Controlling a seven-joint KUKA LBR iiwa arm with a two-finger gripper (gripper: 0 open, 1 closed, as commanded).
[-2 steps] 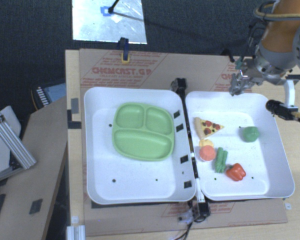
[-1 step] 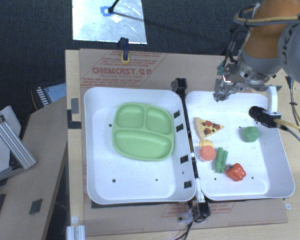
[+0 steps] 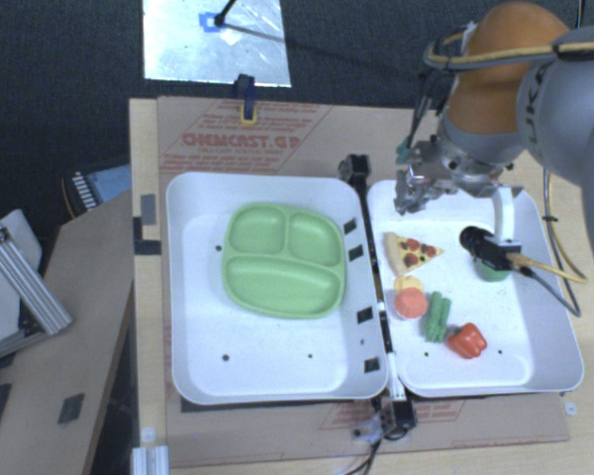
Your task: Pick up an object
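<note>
The claw [image 3: 412, 194] hangs over the far corner of the right bin [image 3: 549, 359]; whether it is parted or clenched cannot be told, and nothing shows in it. Just below it lies the pizza slice [image 3: 410, 251], likely light, stiff plastic, flat, best pinched across its narrow tip. Further on sit a peach ball [image 3: 410, 303], green beans [image 3: 437, 317] and a red pepper [image 3: 466, 340], small, probably slick; the pepper looks the chunkiest.

The arm [image 3: 535, 87] runs off the right edge, so its base is cut away. Its wrist covers the far corner of the right bin [image 3: 544, 364]. The pincer [image 3: 413, 198] is too small and dark to read. A green item [image 3: 493, 269] sits half hidden behind a black part.
</note>
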